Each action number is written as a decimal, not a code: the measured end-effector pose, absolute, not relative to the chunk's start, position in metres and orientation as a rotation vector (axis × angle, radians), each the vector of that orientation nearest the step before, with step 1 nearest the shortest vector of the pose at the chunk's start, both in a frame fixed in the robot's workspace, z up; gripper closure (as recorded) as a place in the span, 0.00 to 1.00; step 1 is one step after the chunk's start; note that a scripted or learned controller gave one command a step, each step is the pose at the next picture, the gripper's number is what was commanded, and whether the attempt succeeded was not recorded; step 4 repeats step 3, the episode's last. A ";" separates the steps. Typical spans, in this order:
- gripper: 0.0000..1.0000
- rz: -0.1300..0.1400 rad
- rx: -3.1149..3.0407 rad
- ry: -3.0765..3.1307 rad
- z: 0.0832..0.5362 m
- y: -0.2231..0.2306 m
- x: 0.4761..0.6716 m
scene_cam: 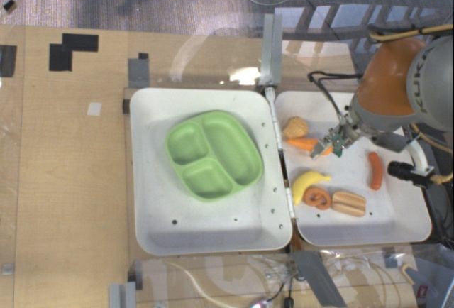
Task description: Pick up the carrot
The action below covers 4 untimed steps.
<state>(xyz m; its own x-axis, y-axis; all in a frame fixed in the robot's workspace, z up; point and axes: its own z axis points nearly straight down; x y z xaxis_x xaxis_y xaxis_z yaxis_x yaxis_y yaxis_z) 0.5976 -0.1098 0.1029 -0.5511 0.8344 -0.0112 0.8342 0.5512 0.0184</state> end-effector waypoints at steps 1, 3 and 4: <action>1.00 0.007 1.479 2.763 0.089 -0.112 0.618; 1.00 0.009 1.415 2.795 0.188 -0.039 0.671; 1.00 0.009 1.415 2.795 0.188 -0.039 0.671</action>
